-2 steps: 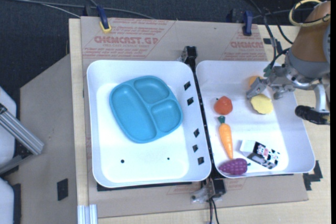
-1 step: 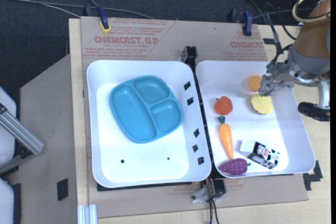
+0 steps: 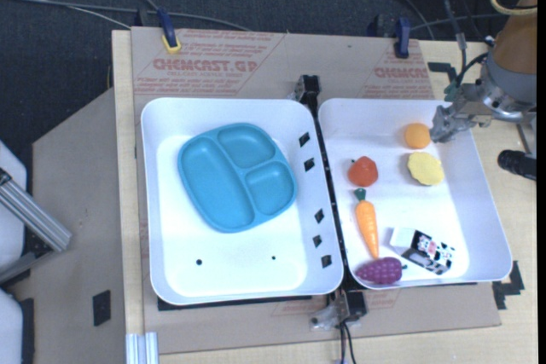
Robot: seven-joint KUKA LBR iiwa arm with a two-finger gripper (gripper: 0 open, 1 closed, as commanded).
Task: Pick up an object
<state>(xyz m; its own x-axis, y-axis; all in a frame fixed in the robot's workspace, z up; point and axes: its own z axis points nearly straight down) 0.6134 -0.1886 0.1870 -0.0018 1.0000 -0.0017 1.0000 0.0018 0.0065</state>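
Overhead, the camera view shows the desk [image 3: 94, 183] bearing two shallow white bins. At nine o'clock, the left white bin [image 3: 162, 183] holds a blue three-compartment plastic plate [image 3: 237, 176]. The right white bin [image 3: 486, 217] holds a round orange toy fruit [image 3: 416, 135] at twelve o'clock, a yellow lemon-shaped toy [image 3: 426, 169] just below it, a red tomato toy [image 3: 363, 171], an orange toy carrot [image 3: 367, 224], a purple grape bunch toy [image 3: 379, 271] and a small black-and-white printed block [image 3: 424, 251] at six o'clock. The gripper [image 3: 447, 123] hovers just beside the round fruit at its three o'clock side; whether it is spread or pressed together cannot be told.
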